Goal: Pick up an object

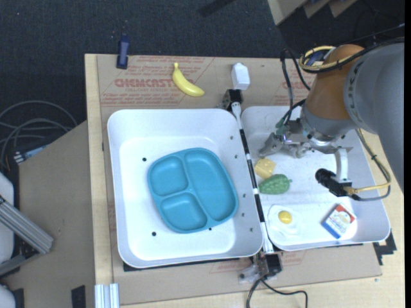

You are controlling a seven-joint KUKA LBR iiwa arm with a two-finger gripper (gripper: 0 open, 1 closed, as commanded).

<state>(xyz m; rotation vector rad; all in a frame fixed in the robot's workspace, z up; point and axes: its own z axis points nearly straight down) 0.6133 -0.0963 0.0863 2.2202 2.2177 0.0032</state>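
So we've got the arm (359,88) coming in from the 3 o'clock side, and the hand (282,143) is down low in the right bin (366,226), near that bin's 11 o'clock corner. Honestly we can't tell from this angle whether it's clenched or released, and we see nothing caught in it. The closest things are at the hand's 7 o'clock: a little yellow piece (264,167) just beside it, and a green bumpy toy (275,184) touching the yellow one from below. Farther toward 6 o'clock there's a fried-egg toy (284,219), and a small red-white-blue carton (338,221) sits around 4 o'clock, well apart. The left bin (128,236) holds a blue divided plate (191,190). A toy banana (186,82) lies on the tabletop (106,172) way off at 10 o'clock.
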